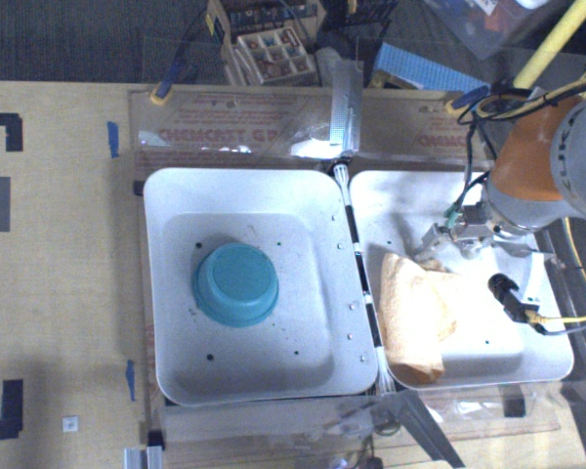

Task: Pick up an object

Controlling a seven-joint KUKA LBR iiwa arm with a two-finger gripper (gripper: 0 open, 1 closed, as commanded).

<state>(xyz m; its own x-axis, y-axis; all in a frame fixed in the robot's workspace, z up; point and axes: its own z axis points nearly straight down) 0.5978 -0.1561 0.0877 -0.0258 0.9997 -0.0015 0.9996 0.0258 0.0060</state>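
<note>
Camera view: gripper [438,241] low over tan sponge [417,315], right bin [547,360]; grip state can't tell. Nothing lifted yet.

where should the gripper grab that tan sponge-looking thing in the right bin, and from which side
Best bet is the upper end of the tan sponge-like piece, coming straight down from above. It lies flat in the right bin with its long left edge against the wall beside the left bin, so a side approach there is blocked. Its upper end sits nearest the gripper and has open floor to its right for a finger.

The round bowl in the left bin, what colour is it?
Teal blue bowl, seen in the camera view.
</note>
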